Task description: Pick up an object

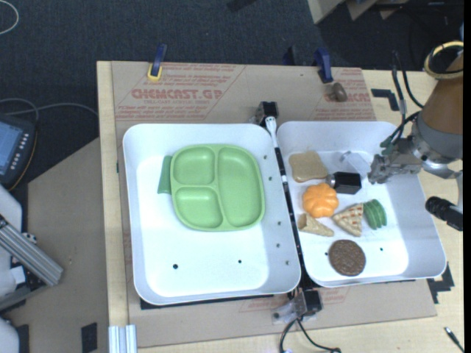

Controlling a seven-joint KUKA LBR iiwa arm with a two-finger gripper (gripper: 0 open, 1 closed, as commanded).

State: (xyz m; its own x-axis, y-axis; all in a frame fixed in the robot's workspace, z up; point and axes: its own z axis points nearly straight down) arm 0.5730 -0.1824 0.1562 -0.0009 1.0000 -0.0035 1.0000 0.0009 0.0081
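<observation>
**Arm over right bin, nothing seen in the grip**

I see the gripper (384,169) low over the right bin (412,263), near its right edge and toward the far side. I cannot tell how it is set; the wrist hides that end. No item shows in it.

Items sit in the right bin's left half. Bread slice (307,166) by the far-left corner. Black block (346,182) just right of it, near the gripper. Orange pumpkin (320,200) in the middle. Pizza wedge (350,219) and green ridged piece (375,214) to its right. Small tan wedge (317,227) touching the pumpkin's near side. Brown round cookie (346,257) toward the near edge.

Left bin (147,263): green divided tray (217,187), toward the far edge.
</observation>
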